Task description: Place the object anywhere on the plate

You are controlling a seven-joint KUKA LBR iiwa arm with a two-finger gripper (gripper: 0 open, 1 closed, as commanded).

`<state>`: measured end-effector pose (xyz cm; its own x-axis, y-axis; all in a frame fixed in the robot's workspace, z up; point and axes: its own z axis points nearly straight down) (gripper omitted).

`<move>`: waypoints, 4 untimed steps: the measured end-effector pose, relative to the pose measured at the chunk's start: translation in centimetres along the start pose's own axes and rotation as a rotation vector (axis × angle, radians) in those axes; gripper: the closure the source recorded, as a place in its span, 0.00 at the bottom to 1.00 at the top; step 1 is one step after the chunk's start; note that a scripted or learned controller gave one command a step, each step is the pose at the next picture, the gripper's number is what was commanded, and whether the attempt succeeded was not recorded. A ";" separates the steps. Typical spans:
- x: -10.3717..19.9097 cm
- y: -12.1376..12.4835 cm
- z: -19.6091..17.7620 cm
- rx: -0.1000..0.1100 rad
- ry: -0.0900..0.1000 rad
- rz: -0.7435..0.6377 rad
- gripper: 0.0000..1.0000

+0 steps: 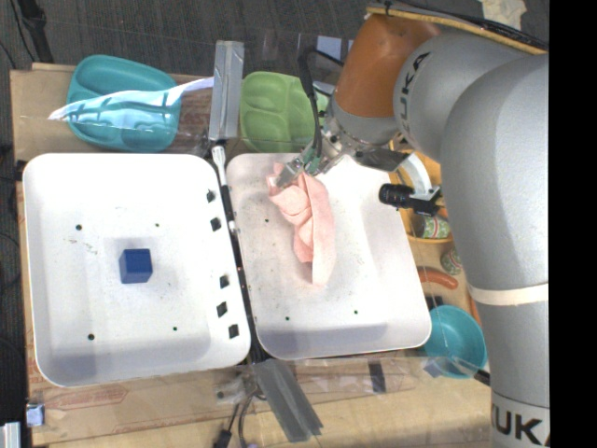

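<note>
Far left of the claw, a teal scoop-shaped container (pixel 121 101) lies on the bench beyond the left bin (pixel 56 250). In that bin, well to the claw's left and nearer the camera, sits a small blue cube (pixel 136 265). A green leaf-shaped dish (pixel 275 110) rests just left of and behind the claw. The claw (pixel 311 164) hangs over the far edge of the right bin (pixel 392 287), its tips pinched on the upper end of a pink cloth (pixel 312 217); the cloth trails from the tips toward the camera onto the bin floor. Right of the claw rises the grey arm (pixel 485 157); a teal bowl (pixel 457 339) sits near the bin's front right corner.
</note>
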<state>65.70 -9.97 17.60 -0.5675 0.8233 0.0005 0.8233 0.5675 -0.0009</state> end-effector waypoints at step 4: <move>31.5 5.3 -9.2 0.002 0.000 0.390 1.00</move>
<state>52.17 18.97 26.83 -0.2115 0.9774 -0.0005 0.9774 0.2115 -0.0025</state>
